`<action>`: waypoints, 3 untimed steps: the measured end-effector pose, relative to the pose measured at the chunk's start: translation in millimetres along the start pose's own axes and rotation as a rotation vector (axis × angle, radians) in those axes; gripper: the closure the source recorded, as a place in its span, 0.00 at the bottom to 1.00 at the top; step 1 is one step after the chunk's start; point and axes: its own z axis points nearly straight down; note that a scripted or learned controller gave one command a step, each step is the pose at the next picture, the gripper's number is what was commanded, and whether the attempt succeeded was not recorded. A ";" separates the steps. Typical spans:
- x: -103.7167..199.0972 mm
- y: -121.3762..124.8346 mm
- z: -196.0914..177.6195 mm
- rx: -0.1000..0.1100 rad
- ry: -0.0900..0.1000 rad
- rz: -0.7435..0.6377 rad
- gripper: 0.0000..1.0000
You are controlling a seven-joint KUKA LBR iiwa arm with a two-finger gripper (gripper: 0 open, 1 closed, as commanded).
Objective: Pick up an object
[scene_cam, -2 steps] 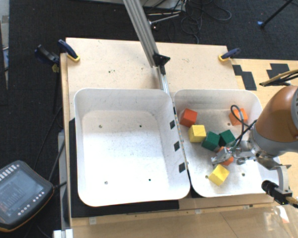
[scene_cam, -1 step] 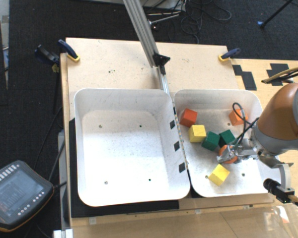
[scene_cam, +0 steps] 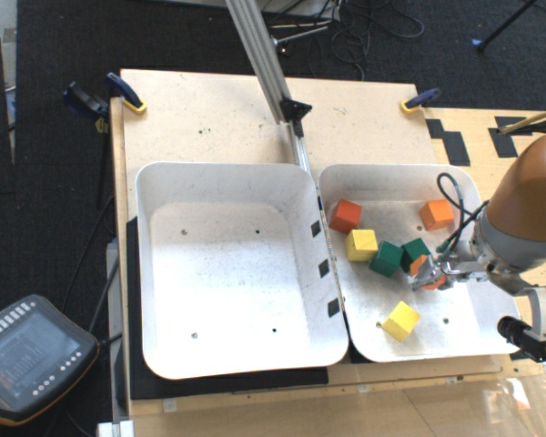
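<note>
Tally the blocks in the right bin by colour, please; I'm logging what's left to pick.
Orange: 2, and
Yellow: 2, and
Green: 2, and
Total: 6 clearly visible; the pincer may hide more.

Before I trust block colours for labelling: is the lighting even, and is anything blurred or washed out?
Camera view: light is bright and fairly even, the left bin nearly washed out to plain white, with soft shadows under the blocks; the yellow block and orange block read sharply; the gripper area is small, cluttered and hard to resolve beside the green block.
</note>
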 end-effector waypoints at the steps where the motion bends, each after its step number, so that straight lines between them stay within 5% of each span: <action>1: -0.9 5.1 -42.7 -0.001 0.000 -0.001 1.00; 2: -1.2 7.3 -95.7 -0.002 -0.001 -0.001 1.00; 3: 61.7 22.8 -92.5 0.004 0.003 -0.007 1.00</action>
